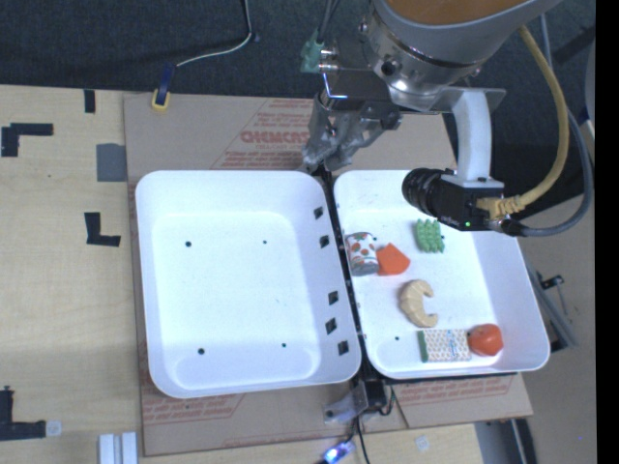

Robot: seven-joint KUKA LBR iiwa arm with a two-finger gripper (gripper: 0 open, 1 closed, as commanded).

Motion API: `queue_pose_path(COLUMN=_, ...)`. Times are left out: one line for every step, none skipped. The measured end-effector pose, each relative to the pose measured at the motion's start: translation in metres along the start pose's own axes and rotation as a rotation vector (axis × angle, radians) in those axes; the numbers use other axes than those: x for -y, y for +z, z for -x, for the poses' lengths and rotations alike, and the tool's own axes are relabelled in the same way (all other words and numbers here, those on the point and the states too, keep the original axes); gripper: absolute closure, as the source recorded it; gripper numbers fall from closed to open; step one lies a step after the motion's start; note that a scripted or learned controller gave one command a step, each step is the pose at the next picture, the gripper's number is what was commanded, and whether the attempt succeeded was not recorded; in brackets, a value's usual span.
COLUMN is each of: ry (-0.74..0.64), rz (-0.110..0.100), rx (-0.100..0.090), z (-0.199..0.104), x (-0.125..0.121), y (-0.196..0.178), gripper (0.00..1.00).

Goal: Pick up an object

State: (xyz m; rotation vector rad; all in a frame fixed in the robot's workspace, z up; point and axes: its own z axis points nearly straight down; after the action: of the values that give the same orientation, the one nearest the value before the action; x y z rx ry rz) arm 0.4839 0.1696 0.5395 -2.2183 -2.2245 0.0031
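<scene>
Croissant [418,303], tan, curved, in right bin [503,288]

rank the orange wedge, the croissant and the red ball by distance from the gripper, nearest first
Measured from the gripper at the bins' top junction:
1. orange wedge, upper left part of right bin
2. croissant, bin's middle
3. red ball, bottom right corner

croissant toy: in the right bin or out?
In. The croissant toy lies on the floor of the right bin, apart from the gripper at the bin's far edge.
</scene>
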Motion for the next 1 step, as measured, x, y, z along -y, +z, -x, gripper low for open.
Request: queue_pose_path(ry=-0.001, rz=0.0, rx=-0.001, z=-0.0393, x=-0.0142, y=0.0058, gripper=1.0)
